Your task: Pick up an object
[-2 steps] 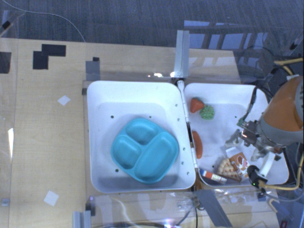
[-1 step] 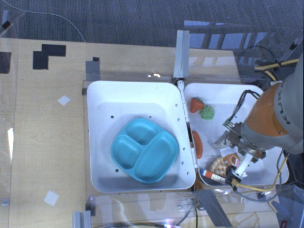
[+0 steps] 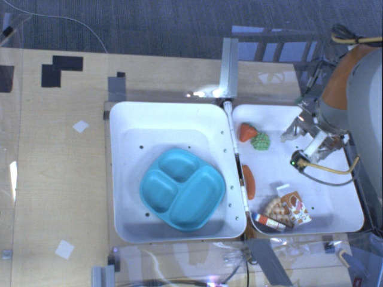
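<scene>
The gripper [image 3: 308, 141] hangs over the upper right part of the right bin [image 3: 353, 220], its fingers standing apart with nothing between them, so no object is picked yet. The candidates lie to its left and below: a strawberry [image 3: 248, 132] touching a small green knobbly piece [image 3: 261, 141] near the bin's upper left, an orange sausage-shaped piece [image 3: 249, 182] lying along the left wall, a printed snack packet [image 3: 287, 209] low in the bin, and a tube with a red end [image 3: 269, 222] tucked against the packet at the lower left corner. The blue divided plate [image 3: 182, 188] sits alone in the left bin [image 3: 122, 160]. The main risk, as I judge it, is closing on air, since the gripper is well apart from every item. The strawberry and green piece touch, so a descent there may nudge one away or catch both badly. The sausage piece hugs the wall, leaving little room for a finger on that side. The flat packet may slide rather than lift, and the yellow cable [image 3: 326, 171] trailing beneath the wrist could snag on something
</scene>
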Available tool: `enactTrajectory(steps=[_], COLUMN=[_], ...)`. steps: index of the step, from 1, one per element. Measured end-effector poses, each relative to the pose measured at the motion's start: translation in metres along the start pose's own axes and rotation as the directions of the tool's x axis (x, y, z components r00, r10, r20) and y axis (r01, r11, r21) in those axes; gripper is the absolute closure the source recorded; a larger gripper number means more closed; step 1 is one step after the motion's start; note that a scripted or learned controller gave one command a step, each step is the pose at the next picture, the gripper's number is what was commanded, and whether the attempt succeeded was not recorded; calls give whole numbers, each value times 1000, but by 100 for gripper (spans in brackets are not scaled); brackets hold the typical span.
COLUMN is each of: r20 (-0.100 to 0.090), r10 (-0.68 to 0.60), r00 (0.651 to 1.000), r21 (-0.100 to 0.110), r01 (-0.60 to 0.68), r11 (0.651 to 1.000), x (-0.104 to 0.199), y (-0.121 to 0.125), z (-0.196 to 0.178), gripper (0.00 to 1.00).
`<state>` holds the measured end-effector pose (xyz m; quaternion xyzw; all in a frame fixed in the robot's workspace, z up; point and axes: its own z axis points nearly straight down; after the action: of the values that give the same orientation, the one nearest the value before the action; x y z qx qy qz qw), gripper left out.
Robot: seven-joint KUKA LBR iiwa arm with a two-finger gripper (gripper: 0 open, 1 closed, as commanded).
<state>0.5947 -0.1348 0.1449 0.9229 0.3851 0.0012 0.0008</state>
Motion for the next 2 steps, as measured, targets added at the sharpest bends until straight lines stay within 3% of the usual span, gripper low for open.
enactTrajectory(steps=[1,2], r20=[1,0], r10=[3,118], r00=[1000,993], r21=[4,0], r01=[-3,-118], r11=[1000,993], x=[-32,-35], y=[-48,-35], z=[30,-80], gripper=[0,0])
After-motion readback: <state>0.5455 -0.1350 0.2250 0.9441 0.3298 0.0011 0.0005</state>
